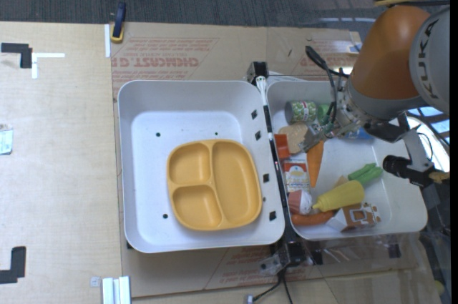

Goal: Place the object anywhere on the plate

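Observation:
A yellow plate (214, 184) with three compartments lies in the left white bin (143, 109), with nothing on it. My gripper (320, 134) hangs low in the right white bin (401, 213), at the upper end of an orange carrot (315, 161) and beside a tan bread-like piece (293, 136). A green can (303, 110) lies just behind it. I cannot tell whether the gripper touches the carrot. The arm's orange band (390, 52) covers the bin's far right part.
The right bin also holds a red packet (295, 172), a yellow squeeze bottle (338, 195), a green vegetable (364, 174), a small brown house-like toy (357, 215) and an orange piece (313, 219). Clips line the wall between the bins (272, 152).

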